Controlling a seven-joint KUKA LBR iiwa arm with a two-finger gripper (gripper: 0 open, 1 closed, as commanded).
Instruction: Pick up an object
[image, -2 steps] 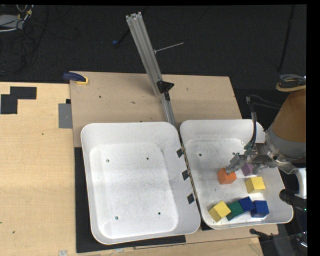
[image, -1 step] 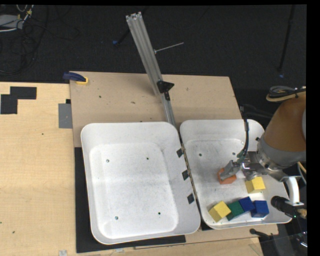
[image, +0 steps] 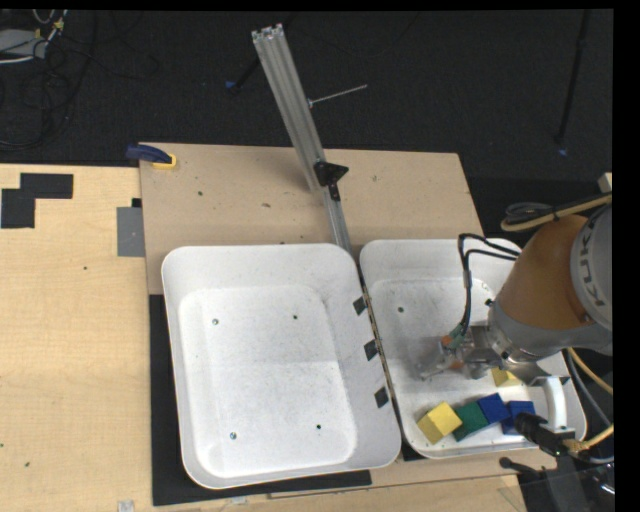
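Lower right of the frame, a yellow block (image: 438, 422), green block (image: 472, 418) and blue blocks (image: 503, 412) cluster at the right bin (image: 400, 275) near edge. Just above, the end effector (image: 452, 358) hovers low, grip state unclear. Approach phase, I'd say: next, descend squarely onto one block.

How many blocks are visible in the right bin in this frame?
4, clustered at the right bin's near edge: yellow block, green block, blue block, and a pale yellow block under the arm. The arm may hide more.
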